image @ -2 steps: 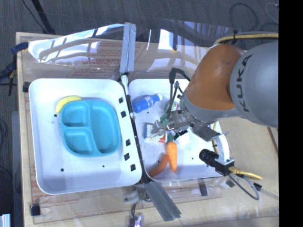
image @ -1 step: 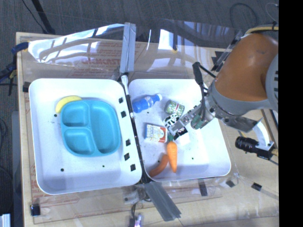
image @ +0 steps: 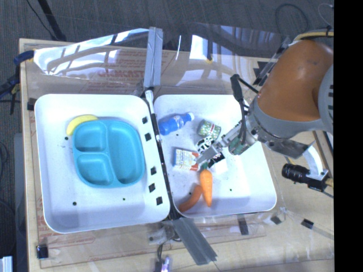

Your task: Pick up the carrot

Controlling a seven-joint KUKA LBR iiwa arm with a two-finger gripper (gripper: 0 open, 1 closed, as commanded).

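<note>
The carrot (image: 206,187) lies in the right bin (image: 258,177) near its front wall, thick end towards the back and tip pointing to the front. My gripper (image: 207,157) hangs just behind the carrot's thick end, slightly above it. Its two fingers stand apart, open, with nothing between them. The carrot rests on the bin floor, apart from the fingers.
Beside the carrot lies an orange-brown sausage-shaped piece (image: 191,198). A small carton (image: 183,158), a green can (image: 209,130) and a blue bottle (image: 173,122) lie further back in the right bin. The left bin (image: 51,169) holds a blue divided plate (image: 109,152) and a yellow banana (image: 81,121).
</note>
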